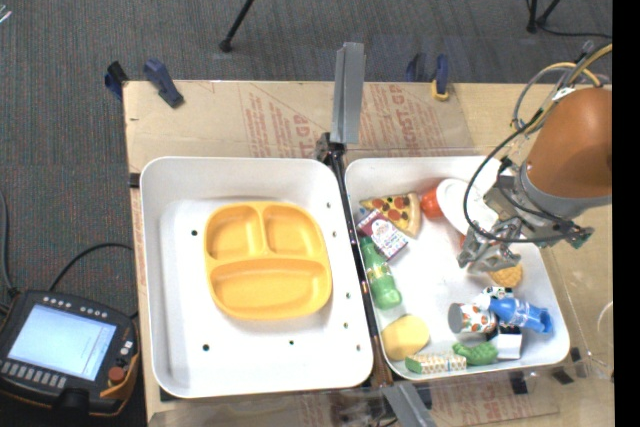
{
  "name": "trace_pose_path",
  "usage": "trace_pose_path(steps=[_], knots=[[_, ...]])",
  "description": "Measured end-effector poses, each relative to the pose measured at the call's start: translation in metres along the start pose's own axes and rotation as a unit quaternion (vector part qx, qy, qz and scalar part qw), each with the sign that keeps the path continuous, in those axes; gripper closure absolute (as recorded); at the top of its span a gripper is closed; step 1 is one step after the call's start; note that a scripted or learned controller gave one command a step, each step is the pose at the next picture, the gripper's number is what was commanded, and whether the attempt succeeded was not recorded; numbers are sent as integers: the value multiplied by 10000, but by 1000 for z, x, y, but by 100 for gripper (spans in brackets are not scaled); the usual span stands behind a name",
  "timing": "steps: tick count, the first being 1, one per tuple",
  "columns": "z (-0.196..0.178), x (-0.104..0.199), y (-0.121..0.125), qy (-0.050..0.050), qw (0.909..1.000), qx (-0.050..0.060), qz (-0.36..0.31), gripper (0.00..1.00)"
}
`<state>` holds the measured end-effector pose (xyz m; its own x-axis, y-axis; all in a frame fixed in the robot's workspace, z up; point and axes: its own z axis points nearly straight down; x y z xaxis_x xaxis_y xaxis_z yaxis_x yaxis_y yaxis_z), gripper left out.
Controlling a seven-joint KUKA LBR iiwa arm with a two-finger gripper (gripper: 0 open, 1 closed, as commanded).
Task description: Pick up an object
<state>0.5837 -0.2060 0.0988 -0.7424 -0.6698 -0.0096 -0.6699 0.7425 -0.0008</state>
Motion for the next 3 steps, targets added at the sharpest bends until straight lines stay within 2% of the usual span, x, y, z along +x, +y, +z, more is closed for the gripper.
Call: trace_pose_path(steps=[1,2,3], knots=[[0,0,0,-4,10000,4,2,0],[11,6,7,21,9996,0,276,0],[8,58,50,-17,9928,43,1195,0]])
